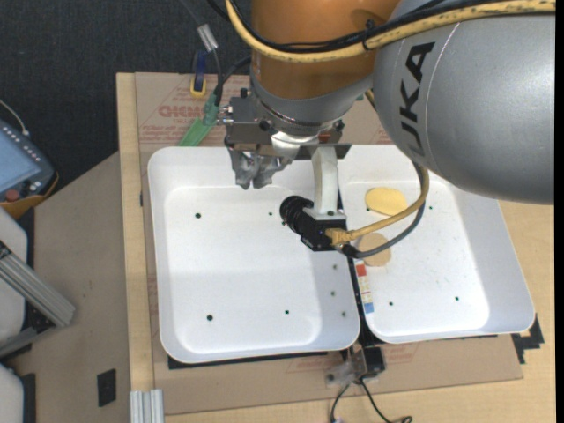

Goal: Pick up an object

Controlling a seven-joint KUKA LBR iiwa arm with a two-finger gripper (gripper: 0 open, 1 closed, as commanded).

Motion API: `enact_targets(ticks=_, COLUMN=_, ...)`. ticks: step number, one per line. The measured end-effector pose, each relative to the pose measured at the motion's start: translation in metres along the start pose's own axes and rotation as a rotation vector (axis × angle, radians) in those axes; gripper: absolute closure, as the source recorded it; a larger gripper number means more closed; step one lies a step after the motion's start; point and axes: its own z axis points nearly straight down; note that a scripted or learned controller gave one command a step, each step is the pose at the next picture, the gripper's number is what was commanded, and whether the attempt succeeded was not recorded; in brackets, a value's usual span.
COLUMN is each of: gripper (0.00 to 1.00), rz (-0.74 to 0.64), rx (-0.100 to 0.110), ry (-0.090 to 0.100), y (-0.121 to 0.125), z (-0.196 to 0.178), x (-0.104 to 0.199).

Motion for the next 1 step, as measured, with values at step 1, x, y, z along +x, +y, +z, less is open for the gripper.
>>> enact_targets(ticks=1, gripper=1.00, rz=-0.004, rx=-0.020, ry=0.010, y=-0.0523, z=-0.0502, x=-0.0131)
